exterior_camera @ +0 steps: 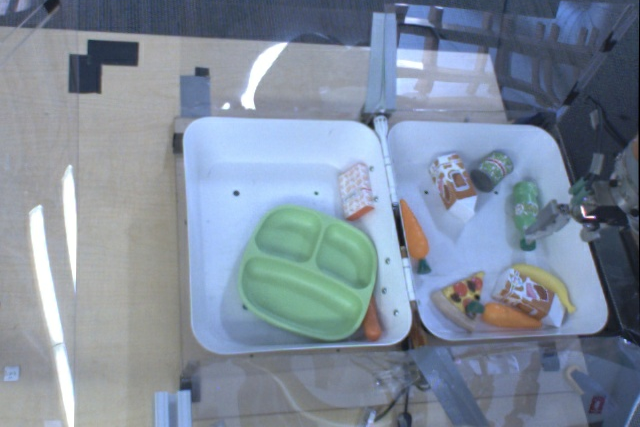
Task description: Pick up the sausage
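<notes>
The approach has not begun: the tool [562, 215] hangs at the right bin's [590, 320] far edge, beside a green bottle [525, 205] — spread or closed, one cannot tell. What looks like the sausage [372, 321] lies in the left bin [215, 165], tucked against the green plate [300, 275] — a crossing, then a descent.

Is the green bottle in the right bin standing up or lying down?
Lying down: the green bottle shows its whole length flat on the floor of the right bin.
</notes>
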You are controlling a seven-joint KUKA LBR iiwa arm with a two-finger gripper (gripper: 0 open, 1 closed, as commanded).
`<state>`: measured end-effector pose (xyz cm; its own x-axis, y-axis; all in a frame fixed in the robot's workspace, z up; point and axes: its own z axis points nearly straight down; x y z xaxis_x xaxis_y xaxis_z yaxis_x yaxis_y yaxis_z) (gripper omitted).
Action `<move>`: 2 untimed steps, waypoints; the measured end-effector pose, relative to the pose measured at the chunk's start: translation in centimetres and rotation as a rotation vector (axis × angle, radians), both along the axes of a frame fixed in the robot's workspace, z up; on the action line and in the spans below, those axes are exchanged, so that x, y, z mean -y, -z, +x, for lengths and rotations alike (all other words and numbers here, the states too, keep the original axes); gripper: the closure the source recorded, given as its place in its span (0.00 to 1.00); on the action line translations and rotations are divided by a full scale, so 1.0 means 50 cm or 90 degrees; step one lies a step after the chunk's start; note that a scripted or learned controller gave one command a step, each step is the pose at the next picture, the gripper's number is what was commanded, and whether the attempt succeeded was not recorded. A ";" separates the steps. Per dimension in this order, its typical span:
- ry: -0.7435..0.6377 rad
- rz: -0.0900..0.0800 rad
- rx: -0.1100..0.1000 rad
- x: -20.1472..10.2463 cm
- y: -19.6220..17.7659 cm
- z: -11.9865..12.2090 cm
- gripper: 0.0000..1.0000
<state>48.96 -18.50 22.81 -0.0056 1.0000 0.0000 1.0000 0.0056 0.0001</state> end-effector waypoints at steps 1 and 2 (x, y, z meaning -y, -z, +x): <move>-0.071 0.000 0.000 -0.070 0.145 0.105 0.00; -0.150 -0.001 0.007 -0.036 0.280 0.052 0.00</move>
